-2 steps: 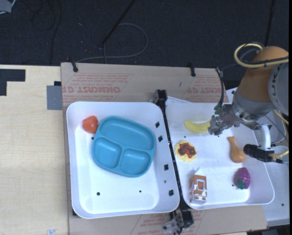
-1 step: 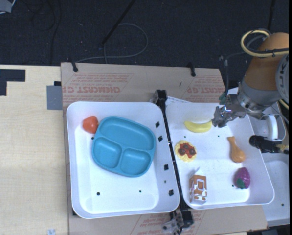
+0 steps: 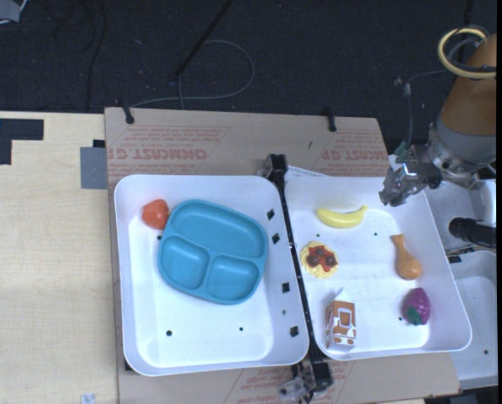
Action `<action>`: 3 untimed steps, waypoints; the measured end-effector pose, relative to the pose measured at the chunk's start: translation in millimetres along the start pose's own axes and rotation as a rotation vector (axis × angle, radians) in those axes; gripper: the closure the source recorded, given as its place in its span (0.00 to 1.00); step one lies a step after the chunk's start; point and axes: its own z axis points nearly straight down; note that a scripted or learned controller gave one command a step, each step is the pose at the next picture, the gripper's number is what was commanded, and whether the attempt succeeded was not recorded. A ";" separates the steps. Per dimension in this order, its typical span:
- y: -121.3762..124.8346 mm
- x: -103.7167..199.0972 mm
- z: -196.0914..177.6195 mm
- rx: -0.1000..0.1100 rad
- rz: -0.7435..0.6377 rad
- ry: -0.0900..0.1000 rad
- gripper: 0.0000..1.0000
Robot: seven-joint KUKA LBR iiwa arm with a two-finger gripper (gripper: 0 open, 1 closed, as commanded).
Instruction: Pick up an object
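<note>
Yellow curved banana (image 3: 342, 217), lying flat

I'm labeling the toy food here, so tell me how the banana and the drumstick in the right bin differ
The banana is yellow; the drumstick is orange-brown. The banana is a slim curved crescent lying crosswise near the bin's far edge; the drumstick runs roughly front to back, narrow at its far end and bulbous at its near end, by the right wall. The banana lies nearer the gripper. Both rest loose on the floor of the right bin.

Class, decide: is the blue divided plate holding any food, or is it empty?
Empty: all three compartments of the blue divided plate show bare blue.
</note>
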 end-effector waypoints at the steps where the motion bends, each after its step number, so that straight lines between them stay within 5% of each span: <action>1: -14.4 56.0 -6.9 0.006 -0.004 0.004 1.00; 3: -32.3 157.3 -1.1 0.007 -0.004 0.003 1.00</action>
